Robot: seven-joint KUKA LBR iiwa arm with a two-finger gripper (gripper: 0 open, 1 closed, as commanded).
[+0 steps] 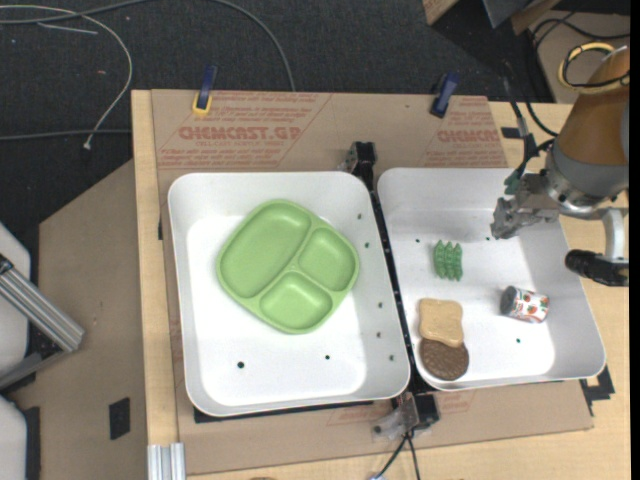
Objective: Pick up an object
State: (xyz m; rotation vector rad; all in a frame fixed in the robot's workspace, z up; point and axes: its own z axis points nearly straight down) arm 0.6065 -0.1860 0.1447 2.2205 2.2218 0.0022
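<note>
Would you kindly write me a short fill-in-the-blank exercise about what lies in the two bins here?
1. The green divided plate lies in the ____ bin.
2. That plate has ____ compartments.
3. The slice of toast lies partly on a round ____ patty.
4. The gripper hangs over the ____ bin, near the small green toy and small can.

Missing words: left; three; brown; right

Small green ridged toy: upright-looking, upper middle of right bin, apart from other items.
Tan bread-slice toy: flat, near right bin's front left, touching brown round patty just in front of it.
Small can, grey end, red-white label: on its side, right of the bread, near right wall.
</note>
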